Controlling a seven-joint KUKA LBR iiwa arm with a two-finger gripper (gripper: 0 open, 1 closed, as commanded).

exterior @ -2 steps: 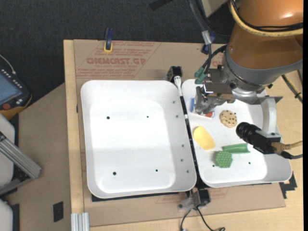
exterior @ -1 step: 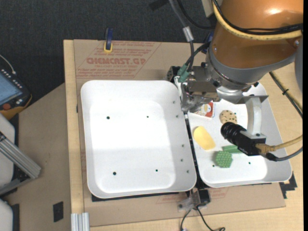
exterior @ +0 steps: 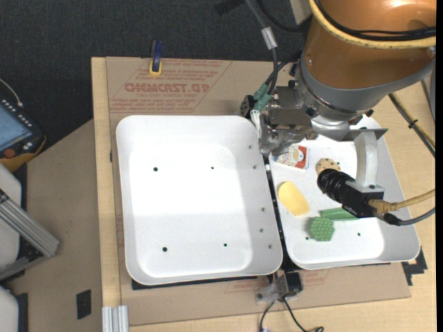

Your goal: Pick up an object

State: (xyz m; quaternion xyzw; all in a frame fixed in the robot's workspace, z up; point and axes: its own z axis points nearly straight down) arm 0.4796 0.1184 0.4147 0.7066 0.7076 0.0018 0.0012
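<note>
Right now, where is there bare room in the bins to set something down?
The left shallow white bin is bare throughout. In the right white bin, only the near-right corner, beside the green bristly brush, is free; the yellow oval block and red-and-white packet crowd its middle.

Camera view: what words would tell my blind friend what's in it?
A grey and orange robot arm hangs its gripper over the right white bin, near a red and white packet. That bin holds a yellow lump, a green brush and a tan disc; the left bin sits beside it.
</note>
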